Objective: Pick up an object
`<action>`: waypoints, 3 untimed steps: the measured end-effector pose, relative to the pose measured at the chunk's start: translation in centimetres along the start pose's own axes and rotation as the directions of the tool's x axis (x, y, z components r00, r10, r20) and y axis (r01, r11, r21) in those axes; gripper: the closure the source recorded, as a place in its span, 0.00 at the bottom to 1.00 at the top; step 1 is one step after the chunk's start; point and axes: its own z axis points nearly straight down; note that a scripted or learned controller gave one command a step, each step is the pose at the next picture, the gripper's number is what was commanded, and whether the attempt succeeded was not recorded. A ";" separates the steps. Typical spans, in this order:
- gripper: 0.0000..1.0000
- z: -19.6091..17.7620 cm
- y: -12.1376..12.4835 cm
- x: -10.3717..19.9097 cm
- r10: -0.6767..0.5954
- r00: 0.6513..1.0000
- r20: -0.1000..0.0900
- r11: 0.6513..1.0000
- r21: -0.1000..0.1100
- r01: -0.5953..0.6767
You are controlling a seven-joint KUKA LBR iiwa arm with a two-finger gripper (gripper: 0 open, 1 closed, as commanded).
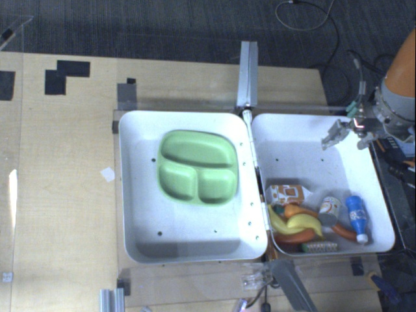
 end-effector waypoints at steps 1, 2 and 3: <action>0.00 14.6 -0.9 -3.1 0.090 0.996 0.001 0.996 0.000 -0.090; 0.00 15.2 -9.3 -1.7 -0.169 0.986 0.007 0.986 -0.015 0.169; 1.00 14.3 -9.0 -1.5 -0.172 0.985 0.006 0.985 -0.019 0.172</action>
